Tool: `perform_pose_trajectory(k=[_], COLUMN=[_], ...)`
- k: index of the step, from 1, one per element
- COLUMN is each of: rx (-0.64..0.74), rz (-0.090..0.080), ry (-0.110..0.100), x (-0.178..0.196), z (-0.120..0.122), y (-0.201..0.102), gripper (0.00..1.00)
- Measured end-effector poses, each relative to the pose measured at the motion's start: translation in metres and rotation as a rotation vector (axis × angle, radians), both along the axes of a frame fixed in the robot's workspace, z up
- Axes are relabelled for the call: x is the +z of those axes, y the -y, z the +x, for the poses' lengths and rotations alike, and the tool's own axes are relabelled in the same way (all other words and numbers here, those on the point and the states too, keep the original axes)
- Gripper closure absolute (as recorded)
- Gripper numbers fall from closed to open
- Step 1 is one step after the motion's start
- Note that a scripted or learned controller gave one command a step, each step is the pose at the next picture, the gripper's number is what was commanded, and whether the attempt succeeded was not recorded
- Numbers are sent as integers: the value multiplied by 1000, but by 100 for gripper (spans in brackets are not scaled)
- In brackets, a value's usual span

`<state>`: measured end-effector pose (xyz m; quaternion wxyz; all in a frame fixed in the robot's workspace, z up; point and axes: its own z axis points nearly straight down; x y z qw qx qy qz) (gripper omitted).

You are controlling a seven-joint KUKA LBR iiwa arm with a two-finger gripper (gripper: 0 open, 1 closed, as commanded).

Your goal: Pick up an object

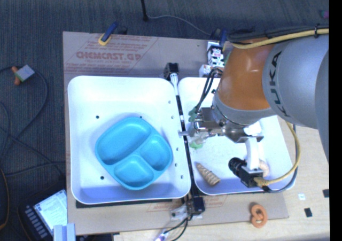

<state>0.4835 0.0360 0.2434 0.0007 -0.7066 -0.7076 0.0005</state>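
Right, we see the claw point(196, 137) low in the right bin point(278, 127), at its left wall; we cannot tell its state. Something small, pale green and clear sits at its tip point(196, 142), too blurred to name. Just below-right of the claw lies a brown ridged cone point(207, 174). Left of the claw, the other bin point(85, 95) holds a blue divided tray point(133, 152).

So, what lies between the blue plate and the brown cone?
In the camera view, the raised rims where the two white bins meet lie between the blue plate and the brown cone, with bare bin floor on both sides.
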Motion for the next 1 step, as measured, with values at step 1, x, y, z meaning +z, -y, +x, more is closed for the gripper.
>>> perform_pose_trajectory(k=[1], rx=[-2], rz=[-1], ry=[-1], x=[-46], z=[-1], y=[6], gripper=[100])
